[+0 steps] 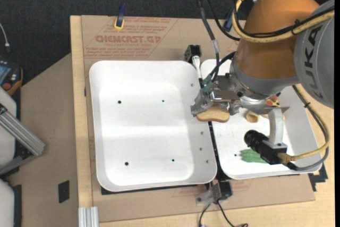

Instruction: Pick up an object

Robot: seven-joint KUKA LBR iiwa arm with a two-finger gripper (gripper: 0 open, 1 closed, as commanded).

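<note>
My gripper [215,107] hangs low over the left edge of the right bin [297,130], beneath the grey wrist and orange band. A flat tan piece, shaped like a biscuit [213,116], lies right under the gripper's tip, at the bin's left wall; whether it is gripped or just lying there I cannot tell. A second tan piece [251,117] peeks out under the wrist to the right. A small green object [248,156] lies near the right bin's front edge. A red and orange bit [273,98] shows beside the wrist.
The left bin [106,114] stands against the right one, their walls meeting just left of the gripper. A black cable fitting [263,147] and a yellow-tipped cable hang from the arm over the right bin's front. Cardboard lies under both bins.
</note>
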